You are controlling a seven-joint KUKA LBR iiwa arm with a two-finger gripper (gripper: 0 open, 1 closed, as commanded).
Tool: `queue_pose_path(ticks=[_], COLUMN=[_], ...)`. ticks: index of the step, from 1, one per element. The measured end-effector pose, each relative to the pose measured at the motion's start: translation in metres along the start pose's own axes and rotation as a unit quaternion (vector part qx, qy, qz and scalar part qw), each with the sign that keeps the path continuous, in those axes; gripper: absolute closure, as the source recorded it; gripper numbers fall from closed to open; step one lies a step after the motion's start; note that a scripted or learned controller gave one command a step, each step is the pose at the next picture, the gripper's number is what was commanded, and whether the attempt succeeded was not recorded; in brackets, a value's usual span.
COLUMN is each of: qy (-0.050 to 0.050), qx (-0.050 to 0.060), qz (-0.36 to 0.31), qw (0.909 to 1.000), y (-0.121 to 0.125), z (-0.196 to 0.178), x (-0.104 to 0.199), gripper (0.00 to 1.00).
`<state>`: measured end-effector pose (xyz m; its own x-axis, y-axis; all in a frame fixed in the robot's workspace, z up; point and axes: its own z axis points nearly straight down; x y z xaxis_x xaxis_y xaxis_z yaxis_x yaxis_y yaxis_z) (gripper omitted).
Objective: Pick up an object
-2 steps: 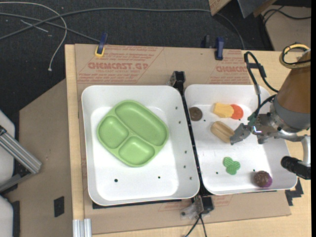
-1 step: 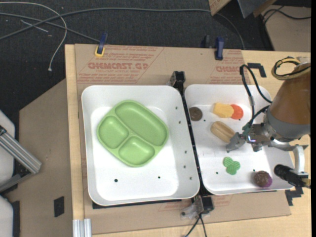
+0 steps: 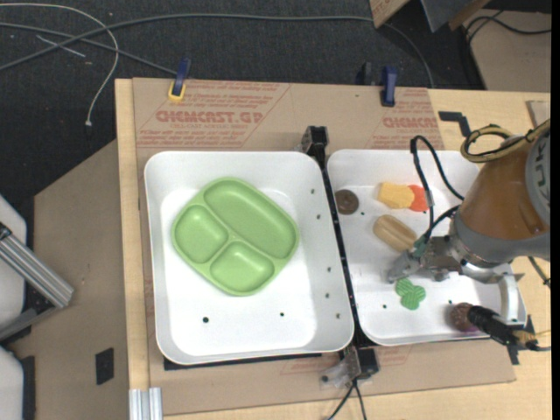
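I am seeing five loose objects lying in the right bin [image 3: 367, 318]. A small brown disc [image 3: 347, 201] is lying flat toward ten o'clock. A yellow-and-orange piece [image 3: 402, 196] is resting near twelve. A tan cylinder [image 3: 395, 231] is lying on its side near centre. A green frilly piece [image 3: 409, 294] is sitting toward six; a dark round item [image 3: 461, 315] toward five.

Two bins sit side by side on the tabletop [image 3: 131, 234]; the left bin [image 3: 166, 322] holds a divided plate [image 3: 234, 234]; the right bin [image 3: 376, 326] holds a disc [image 3: 347, 201], a cylinder [image 3: 395, 230] and a leafy piece [image 3: 410, 295] beneath the claw [image 3: 411, 265].
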<state>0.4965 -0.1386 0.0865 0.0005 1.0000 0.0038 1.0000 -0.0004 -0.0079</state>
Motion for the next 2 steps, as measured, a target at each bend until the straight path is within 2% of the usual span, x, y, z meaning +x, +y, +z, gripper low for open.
queue_pose_path(ticks=[1,2], qy=[-0.001,-0.002], qx=[-0.004,-0.007], qz=[0.0,-0.001], qw=[1.0,1.0], y=[0.002,0.01], z=[-0.014,-0.069], x=[0.0,0.008], gripper=[1.0,1.0])
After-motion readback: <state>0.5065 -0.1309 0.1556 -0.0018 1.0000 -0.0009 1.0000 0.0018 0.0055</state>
